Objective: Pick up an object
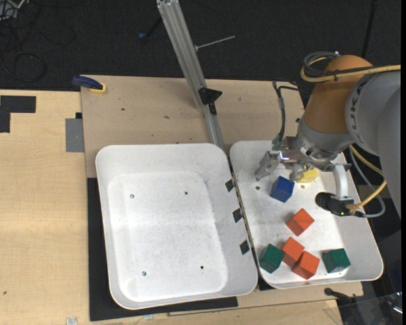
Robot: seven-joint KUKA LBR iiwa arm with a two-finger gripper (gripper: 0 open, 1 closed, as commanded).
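The gripper (282,162) hangs low over the far end of the right bin (365,269), with one finger (265,166) reaching out to the view's left and the rest of the head tucked under the orange-banded wrist. The fingers look spread apart with nothing between them, though the wrist hides part of the second one, so I say that with some reserve. The blue cube (281,189) lies just beside and a little nearer the camera than the fingertips, set off toward the bin's middle, not yet between them; it sits turned somewhat to the bin's walls, so no long axis matters, only its faces. A yellow piece (308,175) lies close under the wrist, to the cube's right. Further down the bin lie a red cube (300,221), two more red cubes (299,257) touching each other, and two green cubes (271,257) flanking them. The left bin (108,161) sits alongside. The coming move, as I judge it, is a short shift toward the camera and down to straddle the blue cube.
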